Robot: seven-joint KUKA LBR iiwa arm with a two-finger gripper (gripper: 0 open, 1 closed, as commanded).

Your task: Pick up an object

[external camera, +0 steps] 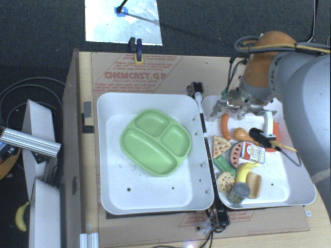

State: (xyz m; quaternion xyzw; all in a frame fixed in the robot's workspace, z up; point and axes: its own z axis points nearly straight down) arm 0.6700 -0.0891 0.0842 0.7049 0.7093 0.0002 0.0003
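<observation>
Tin can at right bin's near edge; sausage just below gripper, grip state unclear.

cardboard-topped bench bears two white bins.

You see two white bins side by side on a cardboard-covered bench. The left bin contains one green divided tray, lying tilted. The right bin contains a cluster of toy food: a sausage, a pizza slice, a banana, a cracker and a can. The grey arm enters from the right, and its gripper hangs over the far end of the right bin, just beside the sausage.
</observation>
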